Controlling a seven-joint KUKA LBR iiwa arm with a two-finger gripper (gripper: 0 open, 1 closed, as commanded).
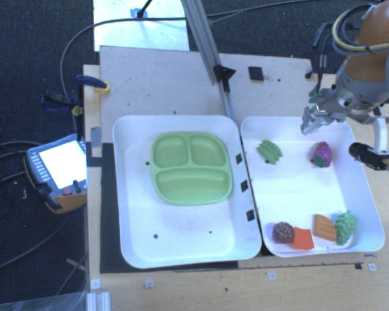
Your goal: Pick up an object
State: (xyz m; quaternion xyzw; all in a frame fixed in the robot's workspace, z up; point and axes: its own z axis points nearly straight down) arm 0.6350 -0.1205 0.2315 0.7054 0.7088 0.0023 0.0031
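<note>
Lying loose in the right bin [368,193]: six small toy foods, none of them lifted. Nearest the hand, a magenta berry-like piece [321,154], resting on the bin floor in the far right part, near the right wall. To its left, well apart, a green pea pod [269,151], set at a slant not far from the bin's left wall. Along the near edge, a row of four: a brown round piece [283,232], touching or almost touching an orange-red wedge [303,239]; then a tan-orange ridged slab [324,227], just beside a green bumpy cluster [345,225] tucked into the near right corner.

Hovering over the far rim of that bin, the hand [311,120], just beyond the magenta piece and apart from it. Cannot tell whether spread or pressed together; too small and blurred at that angle. Reaching in from the right behind it, the grey arm [363,86] with its orange band [381,18] and looped cables.

Filling the left side, the left bin [136,238], edge to edge with the right one. Holding a light green divided plate [191,167], two small compartments at the far side and one long one nearer, placed toward the bin's far half.

Supporting both bins, the bench [155,76], with a pale board, a small black square [256,74], a slanted metal pole [204,37], and a blue clamp [91,83] at its left edge. Lying on the dark floor to the left, a handheld pendant [55,170] with a lit screen.
</note>
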